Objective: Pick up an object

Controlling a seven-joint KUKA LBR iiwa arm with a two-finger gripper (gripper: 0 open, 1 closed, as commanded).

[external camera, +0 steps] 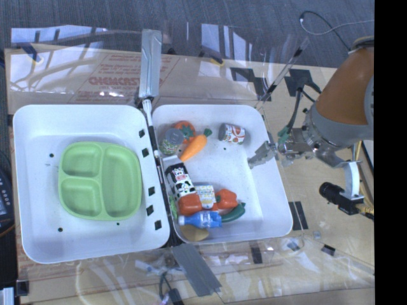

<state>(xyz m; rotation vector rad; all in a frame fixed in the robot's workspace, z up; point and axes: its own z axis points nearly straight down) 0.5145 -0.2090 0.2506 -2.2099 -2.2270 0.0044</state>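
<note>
Grey carpet runs along the top of the camera view, and below it the counter [318,246] shows pale wood with strips of tape and a clear sheet over cardboard. Two shallow white bins sit side by side on it.

The left bin [32,170] holds a green divided plate [100,180] lying flat near its middle.

The right bin [270,189] holds the clutter. Toward 11 o'clock within it sits a small tin [170,140] with a tomato-like toy [184,128] just behind it, and an orange carrot [194,147] lies slanted beside them. Toward 1 o'clock a small can [232,133] lies on its side, apart from the rest. Along the bin's left wall a black-and-white carton [180,180] stands or leans; I cannot tell which. Below it, toward 6 o'clock, a red pepper-like toy [222,201] and a small white packet [204,196] press together, a blue and white bottle [202,219] lies on its side just under them, and something green [234,213] pokes out at their right.

The arm [346,100] comes in from 3 o'clock, orange band uppermost. Its tool [259,155] hangs at the right bin's right wall, pointing toward 8 o'clock, above bare bin floor and well apart from the can and the pile. Nothing lies between its tips; whether they stand wide or narrow I cannot tell at this angle.
</note>
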